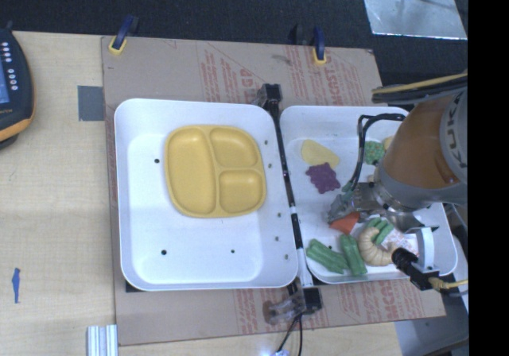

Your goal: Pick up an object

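My gripper is down in the right bin, at the end of the grey arm with its orange band. It sits just above an orange-red piece and looks to be touching or nearly touching it. A purple grape bunch lies just to its upper left, and a yellow piece beyond that. Two green pods lie along the bin's near side, beside a tan ring-shaped piece. The arm partly hides a green leafy piece.
The left bin holds a yellow divided plate. A black latch sits where the two bins meet at the far side. A handheld controller rests at the bench's left edge. Blue and yellow clamps hold the cardboard sheet.
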### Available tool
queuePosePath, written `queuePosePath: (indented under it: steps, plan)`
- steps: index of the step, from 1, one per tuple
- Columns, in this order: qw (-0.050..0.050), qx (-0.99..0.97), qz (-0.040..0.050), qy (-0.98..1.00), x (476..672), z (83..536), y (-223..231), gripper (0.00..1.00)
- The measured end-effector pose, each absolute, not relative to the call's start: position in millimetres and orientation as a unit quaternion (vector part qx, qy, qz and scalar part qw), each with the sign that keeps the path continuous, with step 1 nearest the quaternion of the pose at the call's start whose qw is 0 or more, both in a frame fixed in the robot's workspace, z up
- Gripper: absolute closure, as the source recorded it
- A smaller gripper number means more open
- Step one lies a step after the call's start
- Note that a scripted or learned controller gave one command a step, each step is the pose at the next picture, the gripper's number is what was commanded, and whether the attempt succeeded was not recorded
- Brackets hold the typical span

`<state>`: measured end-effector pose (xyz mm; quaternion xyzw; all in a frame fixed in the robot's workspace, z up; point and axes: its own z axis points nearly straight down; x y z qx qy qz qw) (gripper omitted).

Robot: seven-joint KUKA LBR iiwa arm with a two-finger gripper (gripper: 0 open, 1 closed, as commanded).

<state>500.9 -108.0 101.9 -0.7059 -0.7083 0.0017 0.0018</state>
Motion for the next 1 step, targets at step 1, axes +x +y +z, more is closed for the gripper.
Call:
queuePosePath:
  steps: [1]
  plan:
    - [-0.003, -0.702, -0.0040, -0.712, 559.2, 197.7, -26.3, 1.00]
